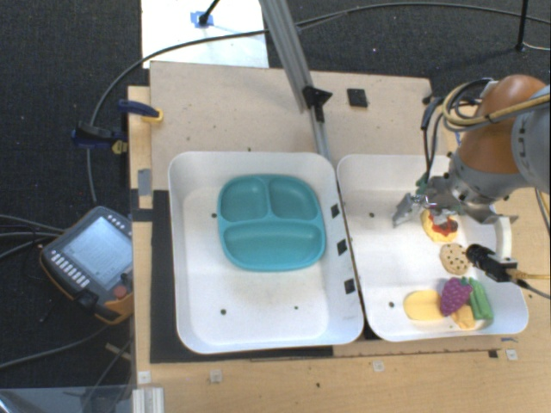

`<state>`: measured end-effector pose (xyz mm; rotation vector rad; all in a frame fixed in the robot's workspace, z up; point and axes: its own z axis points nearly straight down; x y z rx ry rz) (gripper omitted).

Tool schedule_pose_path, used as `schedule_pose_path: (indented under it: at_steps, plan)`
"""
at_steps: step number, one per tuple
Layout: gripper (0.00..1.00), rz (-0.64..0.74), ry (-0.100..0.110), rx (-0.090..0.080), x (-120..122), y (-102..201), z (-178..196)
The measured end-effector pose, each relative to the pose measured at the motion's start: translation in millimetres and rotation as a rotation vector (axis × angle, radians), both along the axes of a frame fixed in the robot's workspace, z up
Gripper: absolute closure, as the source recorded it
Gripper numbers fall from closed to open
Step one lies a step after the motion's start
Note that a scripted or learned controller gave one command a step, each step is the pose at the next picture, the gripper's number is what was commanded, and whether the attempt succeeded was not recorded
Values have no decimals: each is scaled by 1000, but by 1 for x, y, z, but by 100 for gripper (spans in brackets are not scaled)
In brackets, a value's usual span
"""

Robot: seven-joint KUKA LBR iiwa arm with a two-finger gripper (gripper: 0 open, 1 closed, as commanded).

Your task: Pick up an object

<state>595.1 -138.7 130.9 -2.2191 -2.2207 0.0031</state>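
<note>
Camera view: gripper (411, 206) spread wide, empty, beside the yellow-red toy (439, 225), whose long axis runs upper-left to lower-right.

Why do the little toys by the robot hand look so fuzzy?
In the camera view, the toy food is small and softly resolved, so its edges smear; the gripper looks blurred too; the teal plate is evenly lit, with no glare.

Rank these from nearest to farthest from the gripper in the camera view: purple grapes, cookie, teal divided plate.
From the gripper in the right bin:
1. Cookie, just below and right of it, same bin.
2. Purple grapes, farther down, near that bin's lower right corner.
3. Teal divided plate, off to the left in the other bin.
</note>
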Motion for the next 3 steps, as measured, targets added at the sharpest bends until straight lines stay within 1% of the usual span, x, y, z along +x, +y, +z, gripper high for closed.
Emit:
schedule_pose_path:
  at_steps: [1,2,3]
  plan:
    - [0,0,-9,-1,2,0,-45]
    - [100,2,-17,0,5,1,-31]
    - [100,0,-10,-2,-1,-4,29]
